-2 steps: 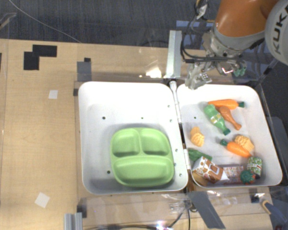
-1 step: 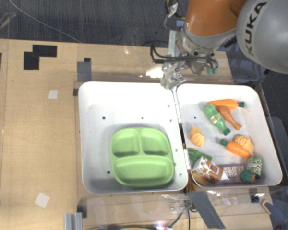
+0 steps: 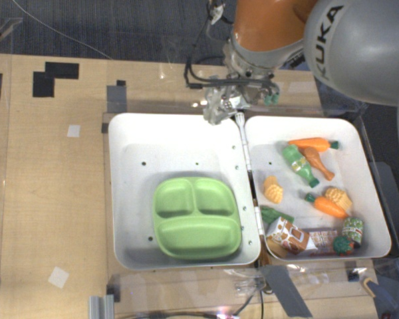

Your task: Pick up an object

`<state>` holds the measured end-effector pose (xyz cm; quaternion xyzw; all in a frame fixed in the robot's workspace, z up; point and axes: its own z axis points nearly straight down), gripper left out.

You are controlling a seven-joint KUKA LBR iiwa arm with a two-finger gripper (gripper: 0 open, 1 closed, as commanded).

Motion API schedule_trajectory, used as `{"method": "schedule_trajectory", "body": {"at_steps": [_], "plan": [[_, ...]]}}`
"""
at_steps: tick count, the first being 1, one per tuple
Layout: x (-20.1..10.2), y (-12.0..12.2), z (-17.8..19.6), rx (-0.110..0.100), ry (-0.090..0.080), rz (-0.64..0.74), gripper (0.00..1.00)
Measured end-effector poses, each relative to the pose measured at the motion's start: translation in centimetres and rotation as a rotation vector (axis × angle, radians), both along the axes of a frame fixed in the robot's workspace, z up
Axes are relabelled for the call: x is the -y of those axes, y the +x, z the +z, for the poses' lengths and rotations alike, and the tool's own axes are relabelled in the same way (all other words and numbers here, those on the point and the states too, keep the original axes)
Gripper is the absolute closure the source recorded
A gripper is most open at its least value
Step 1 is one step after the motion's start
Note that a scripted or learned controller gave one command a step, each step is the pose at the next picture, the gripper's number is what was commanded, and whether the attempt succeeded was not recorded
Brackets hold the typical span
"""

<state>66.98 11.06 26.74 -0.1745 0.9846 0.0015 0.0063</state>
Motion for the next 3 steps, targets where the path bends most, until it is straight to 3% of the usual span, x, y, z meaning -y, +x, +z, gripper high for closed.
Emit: {"method": "schedule_trajectory", "body": {"at_steps": [1,2,3], "plan": [[-3.2,0.0,1.8,0.000,0.000,-0.018,1.00],[-8.1,-0.1,0.3,-0.003,0.001,-0.039,1.00],[-12.9,-4.0,-0.3,-0.003,0.002,-0.024,1.00]]}}
